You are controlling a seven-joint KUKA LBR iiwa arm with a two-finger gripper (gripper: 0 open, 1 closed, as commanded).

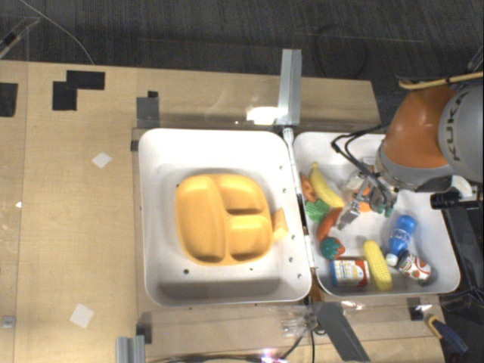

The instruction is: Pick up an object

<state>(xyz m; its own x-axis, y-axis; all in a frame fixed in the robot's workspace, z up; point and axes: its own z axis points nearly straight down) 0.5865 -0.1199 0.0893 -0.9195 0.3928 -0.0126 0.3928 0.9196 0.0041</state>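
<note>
Gripper [361, 201] low in right bin [446, 278], over banana [325, 190] and carrot [330, 219]. Finger state: cannot tell. Yellow tray [223, 218] sits in left bin [162, 278].

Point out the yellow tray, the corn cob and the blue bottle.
yellow tray [223, 218], camera view, middle divider.
corn cob [377, 264], camera view, mid-length.
blue bottle [401, 238], camera view, its body.

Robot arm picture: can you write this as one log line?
gripper: over right bin, above carrot | grasp: unclear | yellow tray: left bin
</note>
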